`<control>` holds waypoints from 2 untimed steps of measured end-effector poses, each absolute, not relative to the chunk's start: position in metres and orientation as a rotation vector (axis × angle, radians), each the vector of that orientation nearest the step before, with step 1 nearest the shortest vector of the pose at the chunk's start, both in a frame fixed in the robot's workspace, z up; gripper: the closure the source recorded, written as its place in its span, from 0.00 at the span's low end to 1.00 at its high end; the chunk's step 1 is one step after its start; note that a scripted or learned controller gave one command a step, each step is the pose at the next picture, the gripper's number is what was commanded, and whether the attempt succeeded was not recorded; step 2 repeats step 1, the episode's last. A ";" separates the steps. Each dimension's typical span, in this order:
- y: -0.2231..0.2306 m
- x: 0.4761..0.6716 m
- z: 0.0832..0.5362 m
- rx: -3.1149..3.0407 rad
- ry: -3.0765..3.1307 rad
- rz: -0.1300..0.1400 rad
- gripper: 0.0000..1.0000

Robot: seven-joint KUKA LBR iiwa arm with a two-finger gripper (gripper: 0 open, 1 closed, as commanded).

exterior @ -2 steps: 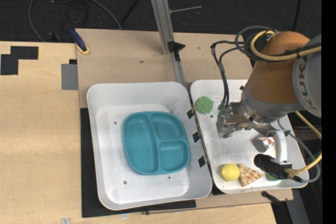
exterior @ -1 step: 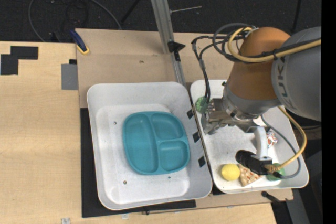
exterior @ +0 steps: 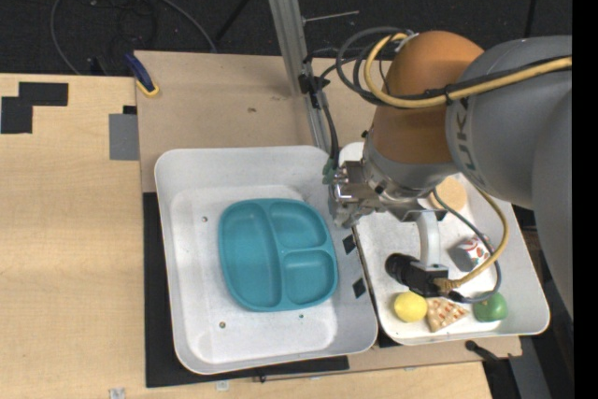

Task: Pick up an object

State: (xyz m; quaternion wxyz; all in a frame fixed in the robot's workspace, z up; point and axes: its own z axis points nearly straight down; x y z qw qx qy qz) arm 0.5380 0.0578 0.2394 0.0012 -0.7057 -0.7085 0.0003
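My gripper (exterior: 358, 201) hangs under the orange-banded wrist, over the left side of the right white bin (exterior: 523, 318). The arm's bulk hides its tips. At that bin's near end lie a yellow lemon-like ball (exterior: 409, 306), a toy pizza slice (exterior: 447, 314) and a small green fruit (exterior: 490, 306). A small white and red object (exterior: 467, 251) rests a little farther back. A pale orange round thing (exterior: 455, 193) peeks out from behind the arm. Nothing shows as held.
The left white bin (exterior: 187, 201) holds a teal divided plate (exterior: 277, 252), lying flat. A slanted aluminium post (exterior: 285, 23) rises behind the bins. Wooden bench surface spreads to the left, and cables loop over the arm.
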 end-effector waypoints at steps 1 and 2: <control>0.111 0.549 0.225 -2.214 -2.225 0.003 1.00; 0.111 0.549 0.225 -2.214 -2.225 0.003 1.00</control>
